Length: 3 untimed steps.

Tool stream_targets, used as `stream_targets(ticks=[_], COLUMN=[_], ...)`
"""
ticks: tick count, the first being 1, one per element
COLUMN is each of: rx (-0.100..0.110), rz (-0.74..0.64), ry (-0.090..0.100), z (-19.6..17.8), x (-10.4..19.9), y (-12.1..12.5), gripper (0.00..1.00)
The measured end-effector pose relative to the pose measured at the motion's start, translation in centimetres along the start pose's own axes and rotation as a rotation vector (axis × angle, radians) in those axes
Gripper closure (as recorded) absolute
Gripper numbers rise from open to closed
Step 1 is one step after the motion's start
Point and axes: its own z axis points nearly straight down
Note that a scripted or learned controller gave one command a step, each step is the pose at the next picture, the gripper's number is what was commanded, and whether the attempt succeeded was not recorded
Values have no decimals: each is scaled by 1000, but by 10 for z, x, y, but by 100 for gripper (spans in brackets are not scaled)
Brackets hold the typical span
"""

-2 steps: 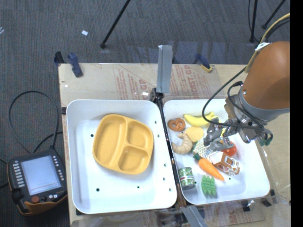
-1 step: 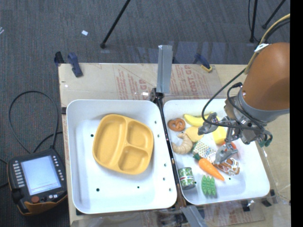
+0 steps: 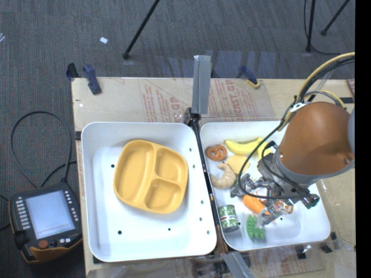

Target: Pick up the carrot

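Near edge, right bin [image 3: 316,227]: one green can [image 3: 229,218] lying at the bin's left wall, one green ridged toy [image 3: 254,227] just right of it. One carrot [image 3: 253,204]: short, bright orange, smooth, lying tilted on the bin floor just above the green toy, partly covered by the hand's metal parts. Hand [image 3: 268,202] sits right at the carrot, low over the bin; fingers lost in the clutter of brackets and cables, so can't tell if it's released or clenched, and can't tell if the carrot is between them. A small orange-and-white item by the hand's right side, unclear what it is.

Further back in the same bin: one tan curled pastry-like toy [image 3: 223,176], one pale yellow rounded piece [image 3: 239,164] touching it, one brown pretzel [image 3: 216,152], one yellow banana [image 3: 243,146] near the far wall. Arm [image 3: 316,141] with orange band looms over the bin's right half.

Left bin [image 3: 98,155]: one yellow three-compartment plate [image 3: 152,176], tilted, roughly centred.

Left of the desk [image 3: 133,100], on the floor: one teach pendant [image 3: 45,218] with cable. Two blue clamps on the desk's far edge, one grey upright post [image 3: 202,86] between the bins. Tripod legs on carpet beyond.
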Motion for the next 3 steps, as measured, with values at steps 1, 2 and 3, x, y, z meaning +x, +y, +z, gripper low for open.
stream_targets(ticks=[1,2,3], rx=[7,6,12], rz=[33,28,-160], ry=[-15,-10,-14], z=[68,58,-151], x=[2,1,9], y=[-25,-24,-52], gripper=[0,100,100])
